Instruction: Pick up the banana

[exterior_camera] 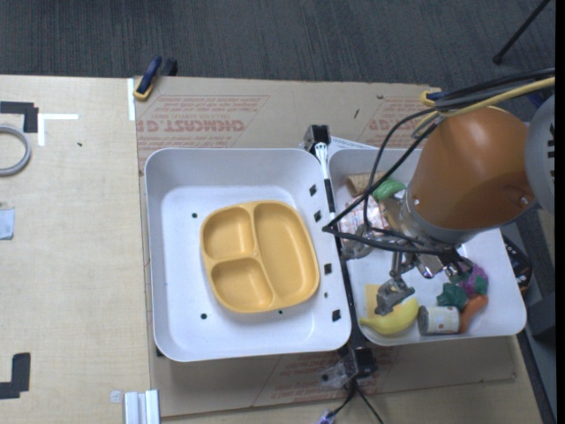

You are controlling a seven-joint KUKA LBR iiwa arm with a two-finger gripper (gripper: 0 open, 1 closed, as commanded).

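Note:
The yellow banana (395, 320) lies at the front left of the right white bin (494, 327), close to its front wall. My gripper (391, 295) hangs low over the bin, its tip right at the banana's upper edge. The arm's orange band (468, 170) covers much of the bin's middle and hides part of the wrist. Nothing shows the banana lifted; it rests on the bin floor.
Beside the banana lie a small grey can (439, 320), a carrot (475, 307), a green toy (455, 293) and purple grapes (478, 279). More items (381, 190) sit at the bin's back. The left bin (168, 263) holds a yellow divided plate (260, 256).

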